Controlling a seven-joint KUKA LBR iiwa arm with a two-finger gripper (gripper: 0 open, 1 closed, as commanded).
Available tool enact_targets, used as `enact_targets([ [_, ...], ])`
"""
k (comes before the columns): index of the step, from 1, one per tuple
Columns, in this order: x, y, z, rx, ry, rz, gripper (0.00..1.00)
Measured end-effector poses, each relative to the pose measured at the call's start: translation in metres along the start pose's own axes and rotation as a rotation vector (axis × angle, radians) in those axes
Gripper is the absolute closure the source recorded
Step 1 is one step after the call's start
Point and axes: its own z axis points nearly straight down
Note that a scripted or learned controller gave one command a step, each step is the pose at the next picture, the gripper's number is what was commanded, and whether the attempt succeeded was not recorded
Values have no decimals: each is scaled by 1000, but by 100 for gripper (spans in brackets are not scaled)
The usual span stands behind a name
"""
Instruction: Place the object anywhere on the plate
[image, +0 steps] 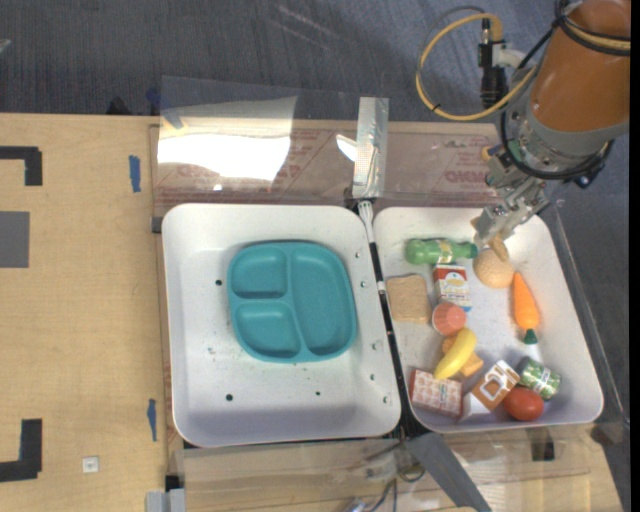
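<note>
A teal divided plate (293, 301) lies in the middle of the left white bin (190, 380). The right bin (575, 340) holds several toy foods. My gripper (500, 228) hangs over the far part of the right bin, under the orange band of the arm. Directly below its tip sits a beige round roll (493, 269), close to or touching it. An orange carrot (524, 303) lies just right of the roll, and a green bottle (440, 249) lies to its left.
Also in the right bin are a red and white carton (452, 283), a tan bread slice (407, 297), a red-orange ball (449, 319), a banana (458, 352), two small boxes (438, 392), a green can (540, 378) and a tomato (523, 404). The divider ridge (378, 300) separates the bins.
</note>
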Motion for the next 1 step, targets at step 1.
enact_targets([
  [1, -75, -21, -59, 3, 0, -122, 100],
])
